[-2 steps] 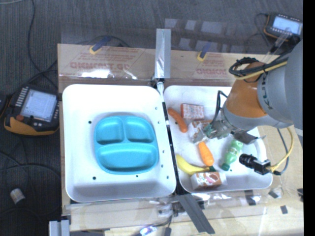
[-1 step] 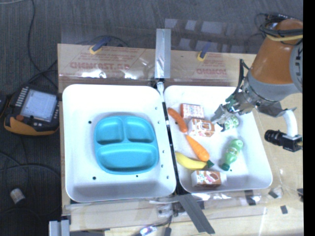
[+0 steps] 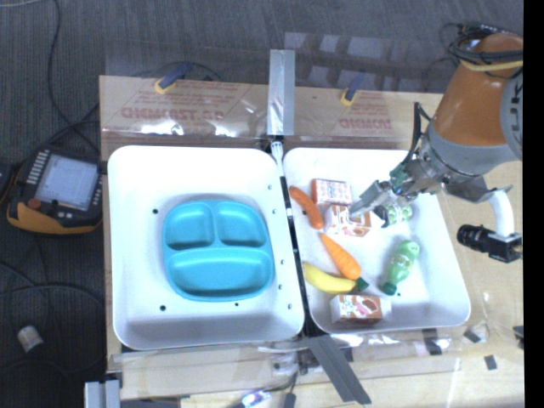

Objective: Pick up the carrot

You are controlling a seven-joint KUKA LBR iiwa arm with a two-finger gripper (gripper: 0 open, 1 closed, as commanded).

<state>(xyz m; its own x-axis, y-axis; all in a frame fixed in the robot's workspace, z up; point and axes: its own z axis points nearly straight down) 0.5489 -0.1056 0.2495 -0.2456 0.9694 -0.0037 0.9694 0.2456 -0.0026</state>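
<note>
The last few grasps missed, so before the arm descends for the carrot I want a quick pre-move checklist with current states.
1. Carrot in view in the right bin: ok.
2. Carrot's top side uncovered: ok.
3. Clearance around carrot: not ok; the banana meets its lower end and a small carton lies just above.
4. Gripper over the carrot: not ok; it hovers over the carton, up and right of the carrot.
5. Gripper carrying nothing: cannot tell.
6. Look-alike risk: not ok; a second orange piece lies by the divider.

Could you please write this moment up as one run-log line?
gripper: above right bin, over small carton | orange carrot with green top: lying beside yellow banana, not grasped
</note>
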